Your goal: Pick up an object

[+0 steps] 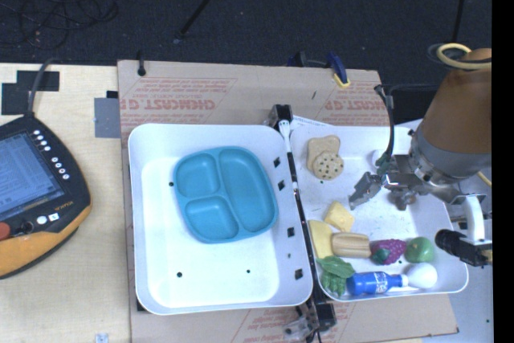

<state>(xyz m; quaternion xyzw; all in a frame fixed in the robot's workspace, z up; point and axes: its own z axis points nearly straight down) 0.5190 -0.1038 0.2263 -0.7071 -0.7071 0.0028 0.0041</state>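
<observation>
The right bin (450,209) holds several toy foods. Two round crackers (324,157) lie at its far left. Yellow cheese pieces (338,215), a tan bread roll (350,244), purple grapes (389,250), a green lime (418,249), a blue bottle (373,283), a white egg (422,276) and a green leafy piece (337,267) crowd its near side. My gripper (381,193) hangs over the bare middle of this bin, right of the crackers and above the cheese. It is open, its fingers are spread, and nothing sits between them.
The left bin (152,253) holds a blue divided plate (225,193). Both bins rest on a cardboard sheet (209,92). A teach pendant (32,189) lies on the bench at far left. A blue clamp (340,70) sits at the cardboard's far edge.
</observation>
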